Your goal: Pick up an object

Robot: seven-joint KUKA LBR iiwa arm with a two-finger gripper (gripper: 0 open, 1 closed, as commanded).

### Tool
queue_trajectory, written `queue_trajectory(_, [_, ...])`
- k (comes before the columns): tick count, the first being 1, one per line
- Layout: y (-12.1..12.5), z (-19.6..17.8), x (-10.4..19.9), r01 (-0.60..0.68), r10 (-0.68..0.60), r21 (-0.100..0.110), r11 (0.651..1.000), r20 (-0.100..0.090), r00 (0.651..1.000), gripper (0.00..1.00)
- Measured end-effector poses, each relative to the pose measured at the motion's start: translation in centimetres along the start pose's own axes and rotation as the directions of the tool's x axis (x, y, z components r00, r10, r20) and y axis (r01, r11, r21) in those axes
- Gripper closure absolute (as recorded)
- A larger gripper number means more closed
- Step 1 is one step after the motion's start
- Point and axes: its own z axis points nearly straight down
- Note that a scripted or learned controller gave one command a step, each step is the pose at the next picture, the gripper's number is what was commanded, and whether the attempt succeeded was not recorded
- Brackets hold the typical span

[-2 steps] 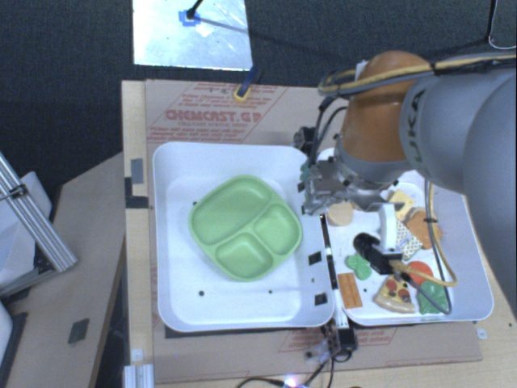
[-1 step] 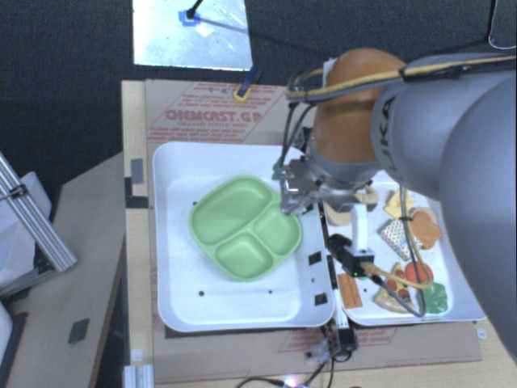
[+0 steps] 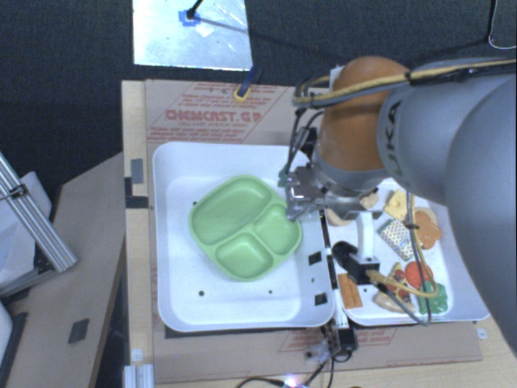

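Pale green three-compartment plastic plate [image 3: 243, 227] in left white bin [image 3: 174, 241], pincer [image 3: 296, 203] at its right rim, grip state hidden

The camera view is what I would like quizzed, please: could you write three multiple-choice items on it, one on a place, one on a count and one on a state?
1. Where does the green tray lie?
A. in the left bin
B. in the right bin
C. on the cardboard

2. How many compartments does the tray have?
A. one
B. three
C. five

3. How does the tray sit?
A. open side up
B. flipped over
C. standing on edge

Answers:
1 A, since the left bin walls surround it.
2 B, since raised ridges divide it into three hollows.
3 A, since the hollows face the camera.
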Motion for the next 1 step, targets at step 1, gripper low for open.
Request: queue_trajectory(1, [0.09, -0.32, 0.41, 0.003, -0.003, -0.002, 1.000, -0.001, 1.000, 1.00])
